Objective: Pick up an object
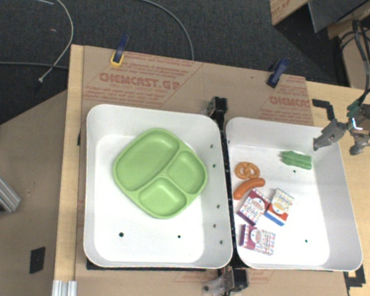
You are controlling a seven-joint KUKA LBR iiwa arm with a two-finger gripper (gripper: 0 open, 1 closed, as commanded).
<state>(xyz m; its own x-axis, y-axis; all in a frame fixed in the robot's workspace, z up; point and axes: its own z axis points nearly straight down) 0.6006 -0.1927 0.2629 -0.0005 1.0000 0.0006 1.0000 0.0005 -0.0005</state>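
The right bin point(346, 197) holds several small items. A green soft piece point(295, 160) lies near its back, with a brown pretzel point(247, 170) and an orange sausage point(248, 187) at its left side. A purple packet point(252, 207), a white, red and blue box point(279, 207) and a pink packet point(257, 239) lie in the middle. My gripper point(344, 141) hangs over the bin's back right corner, to the right of and above the green piece. It is open, with nothing between its fingers point(327, 136).
In the left bin point(96, 220) lies a light green three-compartment plate point(160, 172). A black clamp point(217, 107) sits where the bins meet at the back. Two blue clips point(121, 49) hold the cardboard base. Cables hang at the far right.
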